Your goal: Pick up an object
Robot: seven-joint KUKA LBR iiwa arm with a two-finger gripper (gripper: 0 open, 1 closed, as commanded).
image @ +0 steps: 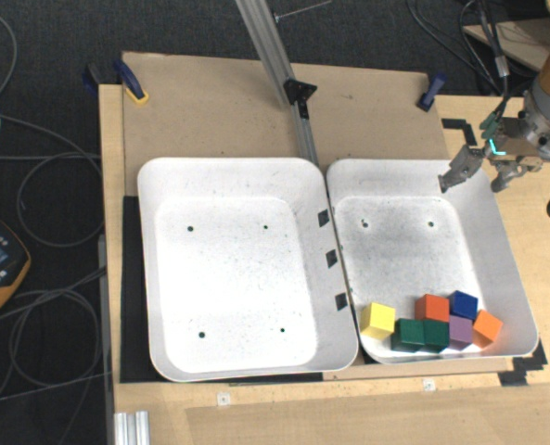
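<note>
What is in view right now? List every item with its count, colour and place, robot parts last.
bins: 2, white, side by side on the bench; left bin, right bin
yellow block: 1, right bin, near edge, leftmost
green blocks: 2, right bin, near edge
orange blocks: 2, right bin; one behind the green, one at far right
blue block: 1, right bin
purple block: 1, right bin
clamps: 2, blue, board's far corners
gripper: 1, grey, fingers open, over right bin's far right corner, holding nothing
</note>
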